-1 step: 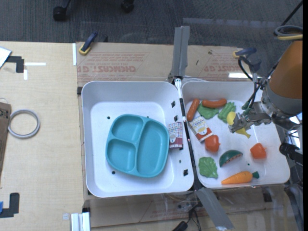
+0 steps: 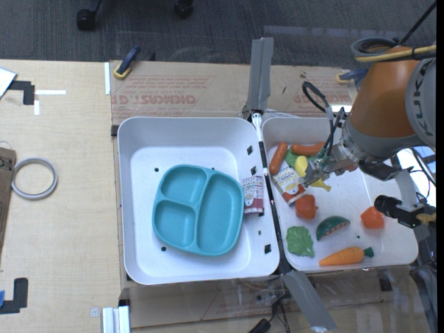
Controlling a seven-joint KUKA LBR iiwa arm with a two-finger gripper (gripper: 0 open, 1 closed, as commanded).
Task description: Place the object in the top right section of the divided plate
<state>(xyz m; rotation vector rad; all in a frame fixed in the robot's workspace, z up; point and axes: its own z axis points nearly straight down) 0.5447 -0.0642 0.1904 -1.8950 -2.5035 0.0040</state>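
Observation:
A blue divided plate [image 2: 199, 210] lies in the left bin [image 2: 128, 186], with two small sections on its left side and one large section on its right. My gripper [image 2: 318, 173] hangs low over the right bin [image 2: 399, 245], at the upper left cluster of toy food. It sits right beside a yellow pepper [image 2: 300, 164] and a white packet [image 2: 286, 181]. The wrist hides what lies directly under it. Nothing can be seen held.
The right bin also holds a red sausage [image 2: 277, 158], an orange chili [image 2: 306, 148], a tomato [image 2: 306, 206], a watermelon slice [image 2: 332, 227], an orange [image 2: 372, 218], a lettuce leaf [image 2: 300, 241] and a carrot [image 2: 343, 257]. A small packet [image 2: 253, 195] lies just right of the plate.

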